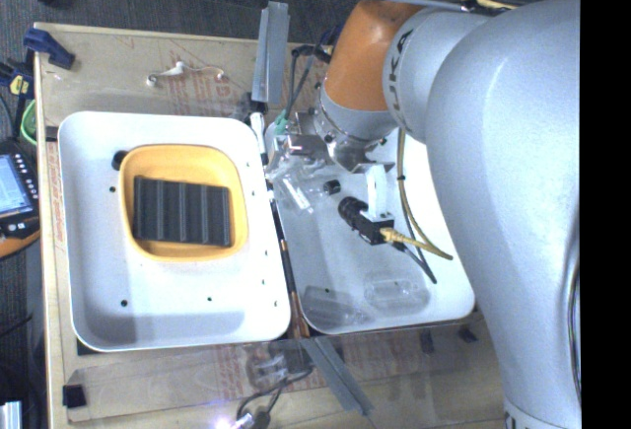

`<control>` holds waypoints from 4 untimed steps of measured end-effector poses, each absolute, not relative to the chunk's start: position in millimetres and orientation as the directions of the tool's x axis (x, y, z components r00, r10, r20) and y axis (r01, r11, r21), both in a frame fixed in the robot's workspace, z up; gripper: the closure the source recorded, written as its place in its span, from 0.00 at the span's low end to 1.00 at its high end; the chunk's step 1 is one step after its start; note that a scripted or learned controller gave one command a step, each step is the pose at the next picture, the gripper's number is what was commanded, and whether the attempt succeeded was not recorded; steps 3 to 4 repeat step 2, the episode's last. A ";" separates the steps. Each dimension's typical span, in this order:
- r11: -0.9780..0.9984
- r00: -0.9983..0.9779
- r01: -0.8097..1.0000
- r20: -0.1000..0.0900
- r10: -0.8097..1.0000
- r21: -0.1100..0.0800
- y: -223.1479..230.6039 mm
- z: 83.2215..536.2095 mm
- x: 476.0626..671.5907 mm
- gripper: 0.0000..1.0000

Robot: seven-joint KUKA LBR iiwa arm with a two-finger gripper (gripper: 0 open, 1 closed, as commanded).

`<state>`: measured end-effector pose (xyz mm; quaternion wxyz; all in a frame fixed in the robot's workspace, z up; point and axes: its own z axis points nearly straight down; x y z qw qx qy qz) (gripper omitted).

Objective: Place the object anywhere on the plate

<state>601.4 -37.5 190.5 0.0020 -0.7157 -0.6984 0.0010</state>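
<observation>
A yellow plate (148,166) with rounded corners lies in the left bin (89,299). A dark grey ridged block (183,212) rests flat on the plate, covering most of its middle. My gripper (288,173) hangs low over the far left part of the right bin (340,264), close to the wall between the two bins. It is apart from the plate and the block, to their right. The grey arm with its orange band (360,57) covers much of the right bin.
Two clear plastic items (323,303) (396,291) lie near the front of the right bin. A black cable plug (363,220) hangs beside the wrist. A grey metal bar (268,50) stands behind the bins. A handheld device (14,190) sits at the left bench edge.
</observation>
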 end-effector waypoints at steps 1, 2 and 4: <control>0.238 -0.238 0.971 0.002 0.971 -0.006 -16.1 190.6 579.2 1.00; 0.238 -0.238 0.971 0.002 0.971 -0.006 -16.4 190.7 579.2 0.00; 0.238 -0.238 0.971 0.002 0.971 -0.006 -16.4 190.7 579.2 0.00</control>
